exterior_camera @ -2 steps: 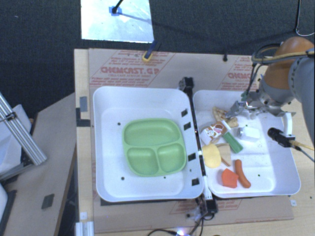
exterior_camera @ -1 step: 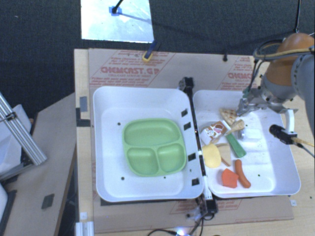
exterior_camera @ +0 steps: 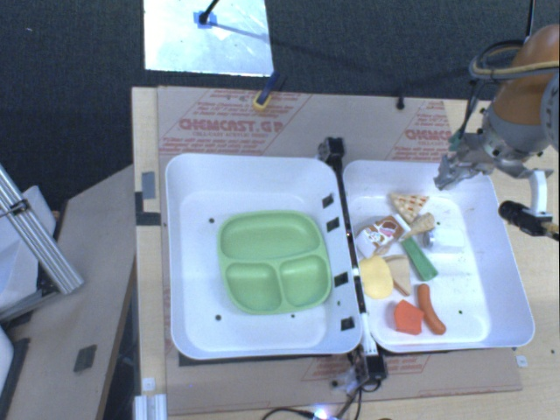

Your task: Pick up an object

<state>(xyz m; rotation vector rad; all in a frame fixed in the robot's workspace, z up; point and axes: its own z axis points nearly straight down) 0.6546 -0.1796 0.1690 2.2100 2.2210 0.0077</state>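
starting at your left, you see the left bin [exterior_camera: 188, 191] holding a green divided tray [exterior_camera: 273, 261], which lies flat near its middle with three compartments. moving right, past the black clips along the shared wall, you reach the right bin [exterior_camera: 499, 261], where the objects cluster toward its left half: a waffle wedge [exterior_camera: 409, 206] at the top, a red and white packet [exterior_camera: 381, 234] below it, a yellow piece [exterior_camera: 376, 277], a green stick [exterior_camera: 418, 258], an orange-red block [exterior_camera: 407, 317] and a sausage [exterior_camera: 429, 309] near the front. farther right, the gripper [exterior_camera: 448, 178] hangs over the bin's back rim, apart from every object. you cannot tell how its grasp stands.
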